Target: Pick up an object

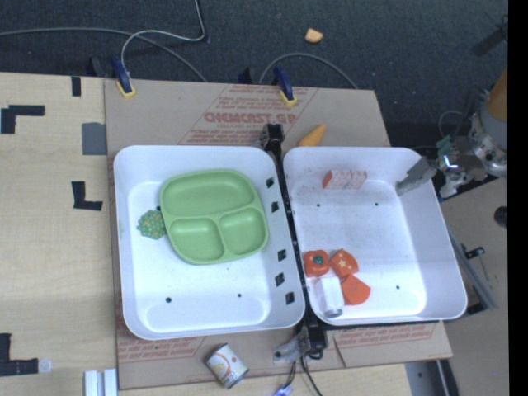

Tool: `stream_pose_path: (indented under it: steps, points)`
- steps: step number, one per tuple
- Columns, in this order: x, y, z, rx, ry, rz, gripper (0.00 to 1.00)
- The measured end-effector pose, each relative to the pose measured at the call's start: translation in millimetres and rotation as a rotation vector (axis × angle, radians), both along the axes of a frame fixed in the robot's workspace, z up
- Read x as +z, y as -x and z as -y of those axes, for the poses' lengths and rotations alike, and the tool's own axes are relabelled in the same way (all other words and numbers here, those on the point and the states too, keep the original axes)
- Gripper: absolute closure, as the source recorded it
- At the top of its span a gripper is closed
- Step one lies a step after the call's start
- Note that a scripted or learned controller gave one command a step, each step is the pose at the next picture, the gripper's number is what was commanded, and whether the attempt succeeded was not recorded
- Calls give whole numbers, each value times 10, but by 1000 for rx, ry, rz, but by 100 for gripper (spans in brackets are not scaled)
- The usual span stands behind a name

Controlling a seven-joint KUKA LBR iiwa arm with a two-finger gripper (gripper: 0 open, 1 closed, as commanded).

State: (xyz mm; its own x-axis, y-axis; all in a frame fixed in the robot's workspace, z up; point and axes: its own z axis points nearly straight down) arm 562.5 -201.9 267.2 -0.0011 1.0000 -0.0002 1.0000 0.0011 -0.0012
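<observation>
The orange toys sit in the right bin, near its front left corner. They look small, light and hard, so grab one by its sides. The claw waits at the bin's right edge; I cannot tell if it is wide or narrow

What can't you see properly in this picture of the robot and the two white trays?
- Gripper: blurred at the right bin's rim, so its fingers are unclear.
- Arm: cut off by the camera view's right edge.
- Orange pieces: bunched with a pale object, too small to name.
- Green bumpy thing: partly tucked against the green plate.
</observation>
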Motion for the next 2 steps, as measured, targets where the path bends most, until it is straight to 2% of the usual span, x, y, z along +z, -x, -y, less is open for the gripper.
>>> stream_pose_path:
  steps: [1,2]
  points:
    - [-1404,-192,-736,1,-1,-3,0]
    - [-1822,-1051,-867,-1,-1,-5,0]
